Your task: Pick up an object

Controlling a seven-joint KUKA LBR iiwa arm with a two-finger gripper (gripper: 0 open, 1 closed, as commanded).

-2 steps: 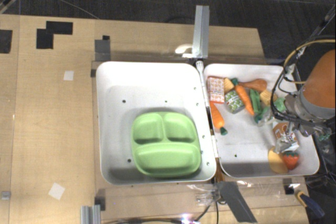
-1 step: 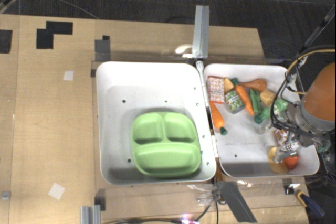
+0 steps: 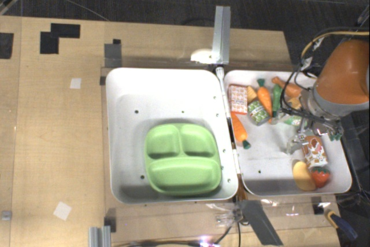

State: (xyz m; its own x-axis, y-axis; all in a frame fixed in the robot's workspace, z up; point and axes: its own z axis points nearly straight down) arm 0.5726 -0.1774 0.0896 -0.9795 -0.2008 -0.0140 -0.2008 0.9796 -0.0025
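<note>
Camera view: claw [image 3: 300, 140] low beside carton [image 3: 315, 153], grip unclear.

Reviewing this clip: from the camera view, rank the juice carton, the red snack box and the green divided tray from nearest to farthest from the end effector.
1. Juice carton, right bin, just beside the end effector.
2. Red snack box, right bin's far-left corner.
3. Green divided tray, left bin.

A green tray [image 3: 182, 158] sits in a white bin [image 3: 124, 124]; an orange carrot [image 3: 264, 99] lies nearby.
</note>
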